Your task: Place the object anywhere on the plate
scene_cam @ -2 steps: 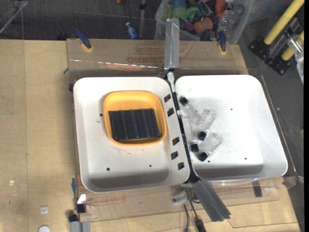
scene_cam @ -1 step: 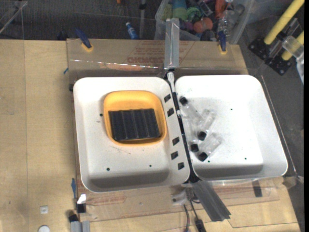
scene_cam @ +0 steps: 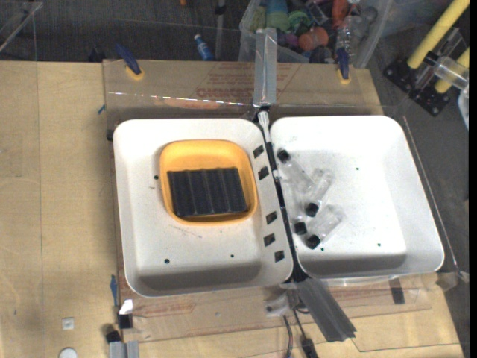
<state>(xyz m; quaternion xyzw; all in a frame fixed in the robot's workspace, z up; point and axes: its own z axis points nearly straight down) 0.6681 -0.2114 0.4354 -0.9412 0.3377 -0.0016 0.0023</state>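
Note:
An orange-yellow square plate (scene_cam: 173,157) lies in the left white bin (scene_cam: 138,237), towards its middle and back. A black ribbed rectangular object (scene_cam: 206,191) lies flat on the plate, covering most of its floor. In the right white bin (scene_cam: 387,200), several small clear bottles with black caps (scene_cam: 319,191) lie loose near the left wall, close to the divider.
A dark divider with black tabs (scene_cam: 270,200) runs between the two bins. A clear tub of colourful toys (scene_cam: 313,10) stands behind the bench. Yellow-and-black equipment (scene_cam: 436,39) sits at the back right. The wooden benchtop (scene_cam: 52,200) spreads to the left.

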